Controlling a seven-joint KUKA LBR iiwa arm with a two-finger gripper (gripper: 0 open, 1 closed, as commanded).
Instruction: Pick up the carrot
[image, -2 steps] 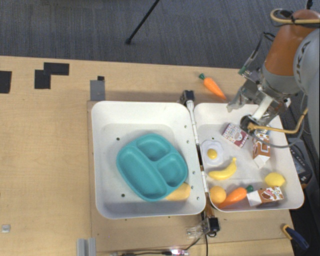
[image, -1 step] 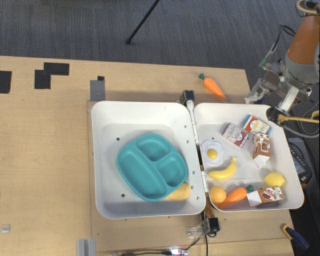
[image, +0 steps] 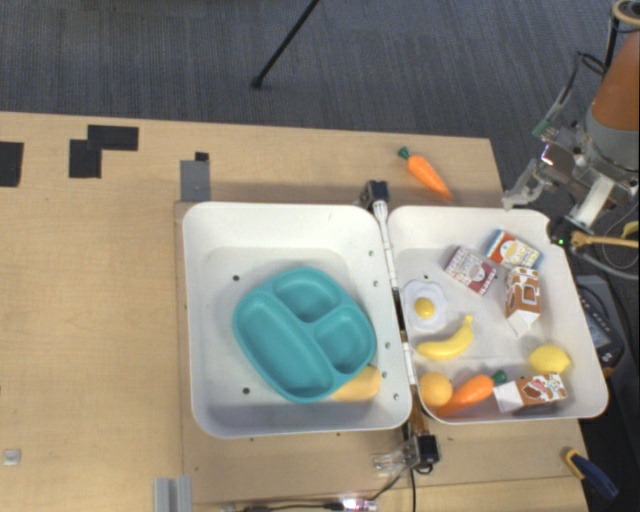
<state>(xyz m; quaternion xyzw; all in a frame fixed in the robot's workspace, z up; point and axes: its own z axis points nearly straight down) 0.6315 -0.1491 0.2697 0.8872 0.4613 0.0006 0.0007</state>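
Note:
An orange carrot (image: 468, 392) with a green tip lies at the front of the right bin (image: 590, 330), between an orange (image: 434, 388) and a small carton (image: 540, 390). A second carrot (image: 427, 173) lies on the wooden bench behind the bins, outside both. My gripper (image: 588, 200) hangs over the right bin's far right corner, well away from both carrots, with nothing seen in it.
The right bin also holds a banana (image: 446, 341), a fried egg (image: 425, 305), a lemon (image: 549, 359) and three small cartons (image: 512, 268) at the back. In the left bin (image: 210, 300) a teal divided plate (image: 305, 332) partly covers a yellow item (image: 360, 385).

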